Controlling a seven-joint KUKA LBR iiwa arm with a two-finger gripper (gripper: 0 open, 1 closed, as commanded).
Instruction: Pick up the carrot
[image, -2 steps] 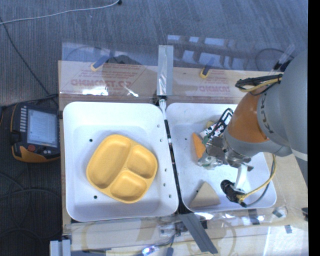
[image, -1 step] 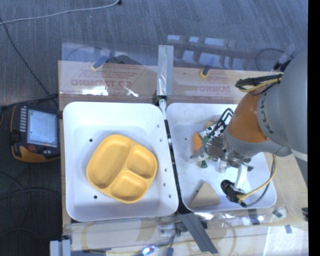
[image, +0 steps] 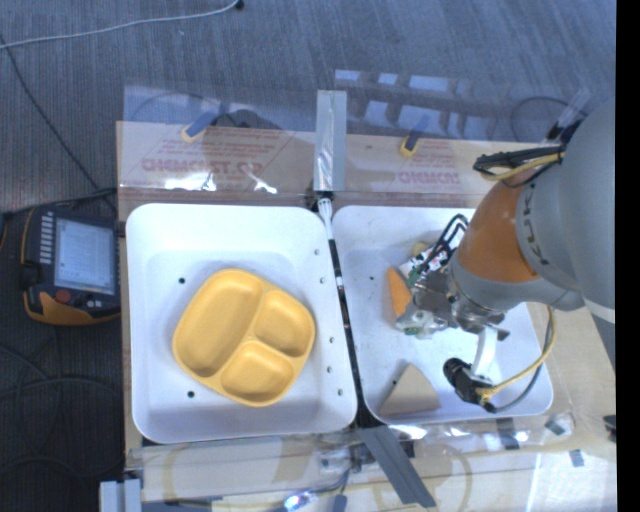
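The carrot (image: 399, 292) is being seen as a small orange wedge, lying flat on the white floor of the right-hand bin (image: 370, 380), near that bin's left wall. Its broader end is being shown toward the bin's far side, its narrower end pointing nearward. It is lying just beside the gripper (image: 418, 300), at the fingers' left; whether it is being touched cannot be told.

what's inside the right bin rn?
The right bin holds the orange carrot near its left wall, a tan wedge-shaped piece at the front, and the gripper beside the carrot. The arm covers the bin's right part, so anything under it is hidden.
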